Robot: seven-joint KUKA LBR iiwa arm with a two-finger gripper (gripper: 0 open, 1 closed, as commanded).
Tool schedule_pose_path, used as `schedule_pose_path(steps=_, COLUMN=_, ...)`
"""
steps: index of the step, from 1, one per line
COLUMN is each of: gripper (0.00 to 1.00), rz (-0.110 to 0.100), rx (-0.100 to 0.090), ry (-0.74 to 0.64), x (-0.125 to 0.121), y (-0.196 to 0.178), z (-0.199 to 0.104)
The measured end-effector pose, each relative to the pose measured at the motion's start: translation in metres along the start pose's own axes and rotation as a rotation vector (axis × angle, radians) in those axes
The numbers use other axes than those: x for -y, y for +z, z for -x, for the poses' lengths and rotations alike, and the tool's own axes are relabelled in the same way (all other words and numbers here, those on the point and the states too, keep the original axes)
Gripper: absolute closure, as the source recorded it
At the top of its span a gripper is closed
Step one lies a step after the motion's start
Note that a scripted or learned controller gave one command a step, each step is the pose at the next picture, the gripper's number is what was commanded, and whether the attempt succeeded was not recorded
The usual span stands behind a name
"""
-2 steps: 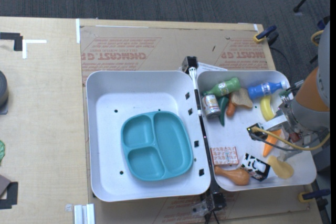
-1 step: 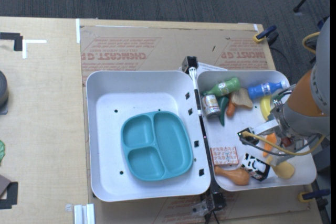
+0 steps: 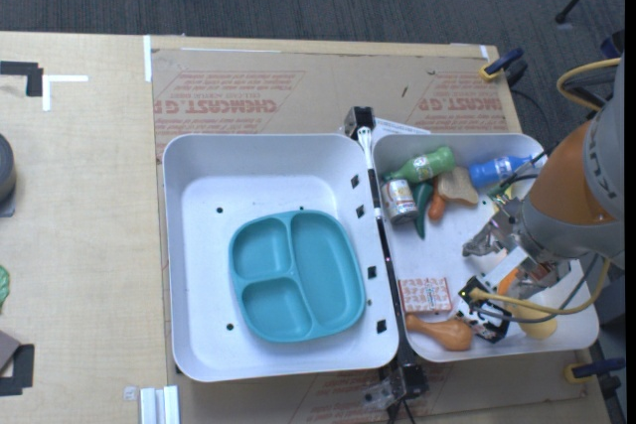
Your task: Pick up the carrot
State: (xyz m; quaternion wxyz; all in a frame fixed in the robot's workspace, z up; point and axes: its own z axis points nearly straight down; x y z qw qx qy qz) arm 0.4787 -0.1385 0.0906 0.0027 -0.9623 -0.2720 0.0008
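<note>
The carrot (image 3: pixel 436 206) is a small orange piece with a dark green top. It lies in the right bin (image 3: pixel 452 248) beside a silver can (image 3: pixel 399 201), below a green bottle (image 3: pixel 428 162). My gripper (image 3: pixel 492 246) hangs low over the right side of that bin, to the right of the carrot and a little nearer the front, apart from it. An orange sliver (image 3: pixel 509 279) shows just under the wrist; I cannot make out what it is.
The right bin also holds a blue bottle (image 3: pixel 499 169), a tan bread-like piece (image 3: pixel 458 187), a small printed box (image 3: pixel 424 294), a brown-orange pear-shaped thing (image 3: pixel 443 332) and a yellow thing (image 3: pixel 538 325). In the left bin (image 3: pixel 199 213) lies a teal divided plate (image 3: pixel 296 275).
</note>
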Motion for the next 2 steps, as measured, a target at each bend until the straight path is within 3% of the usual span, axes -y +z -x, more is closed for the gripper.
schedule_pose_path(steps=1, gripper=0.0, rz=0.0, rx=0.002, ry=-0.346, x=-0.0255, y=-0.0006, z=0.0171)
schedule_pose_path(steps=2, gripper=1.0, rz=-0.001, rx=0.002, ry=-0.344, x=-0.0269, y=-0.0085, z=0.0164)
